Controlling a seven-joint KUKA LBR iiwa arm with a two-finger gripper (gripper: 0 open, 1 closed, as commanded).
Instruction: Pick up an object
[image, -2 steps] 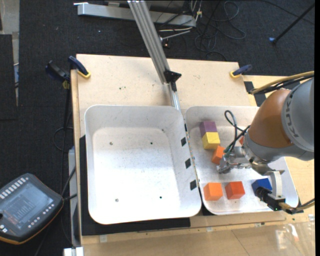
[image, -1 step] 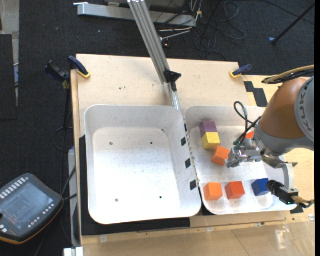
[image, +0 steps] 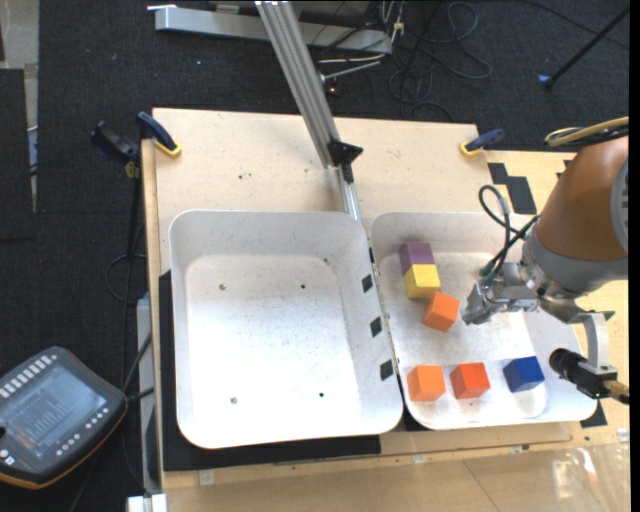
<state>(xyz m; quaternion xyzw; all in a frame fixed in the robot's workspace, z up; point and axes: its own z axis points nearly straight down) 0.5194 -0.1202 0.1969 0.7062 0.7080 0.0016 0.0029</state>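
Writing cannot be read on any cube; end effector (image: 478, 306) is seen beside orange cube (image: 441, 312), grip state undeterminable.

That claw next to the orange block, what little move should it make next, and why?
Probably a short shift left and down. The claw sits just right of the tilted orange block in the right bin, and nothing shows between its tips, so it likely needs to straddle the block first.

Bright, even light falls from above my bench (image: 260, 160); shadows stay soft and short. Focus is slightly soft throughout, with no strong glare.
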